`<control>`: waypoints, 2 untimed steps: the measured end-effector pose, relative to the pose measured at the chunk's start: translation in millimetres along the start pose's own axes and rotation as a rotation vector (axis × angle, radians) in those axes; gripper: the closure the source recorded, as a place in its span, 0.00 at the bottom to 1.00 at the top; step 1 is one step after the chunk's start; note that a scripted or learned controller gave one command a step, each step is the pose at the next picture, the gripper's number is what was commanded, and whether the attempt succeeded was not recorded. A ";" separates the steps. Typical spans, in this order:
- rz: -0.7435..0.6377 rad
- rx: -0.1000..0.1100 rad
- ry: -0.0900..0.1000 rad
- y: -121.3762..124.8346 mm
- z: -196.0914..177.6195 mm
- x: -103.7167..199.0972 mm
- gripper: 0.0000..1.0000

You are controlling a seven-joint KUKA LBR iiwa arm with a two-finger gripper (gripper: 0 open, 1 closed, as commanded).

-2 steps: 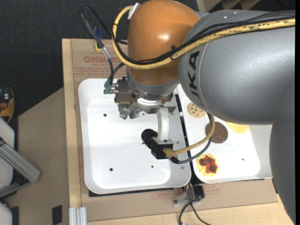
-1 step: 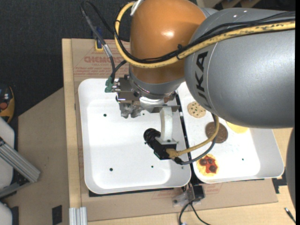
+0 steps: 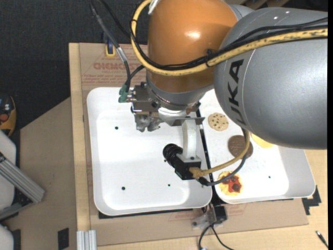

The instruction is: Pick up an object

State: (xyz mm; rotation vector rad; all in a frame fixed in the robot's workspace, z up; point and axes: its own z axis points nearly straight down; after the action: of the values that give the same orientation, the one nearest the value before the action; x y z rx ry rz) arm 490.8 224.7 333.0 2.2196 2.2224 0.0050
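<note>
- Candidates for the pick all lie in the right bin (image 3: 291, 187). A pale chocolate-chip cookie (image 3: 218, 121) sits near its far left corner, and a brown disc (image 3: 237, 145) is just beside it toward the front.
- A red and yellow piece (image 3: 232, 184) lies at the front left corner, close against the bin wall. Too small to say what it is.
- Handling, as judged: the cookie looks like a light, stiff toy, flat and low. It is likely hard to get under, so a pinch across its edge from above is the best hold. A smooth rim may slip.
- The brown disc is partly under the arm (image 3: 281, 77), same flat shape, same problem. The corner piece is worst placed, since the wall crowds one side.
- Gripper (image 3: 147, 125) hangs over the far half of the left bin (image 3: 114, 160), well apart from all three items. Nothing is visibly in it; whether it is released or clenched cannot be told from this angle.
- Judgement: pick not yet begun on any object. The gripper would need to cross the shared wall to the right bin first.
</note>
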 end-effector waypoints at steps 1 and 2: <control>0.001 0.010 -0.004 -13.2 48.1 -0.2 1.00; 0.001 0.003 -0.002 -11.9 43.7 -4.1 1.00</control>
State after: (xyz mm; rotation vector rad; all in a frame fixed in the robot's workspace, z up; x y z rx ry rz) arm 479.1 220.7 289.3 2.2218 2.2218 -0.0002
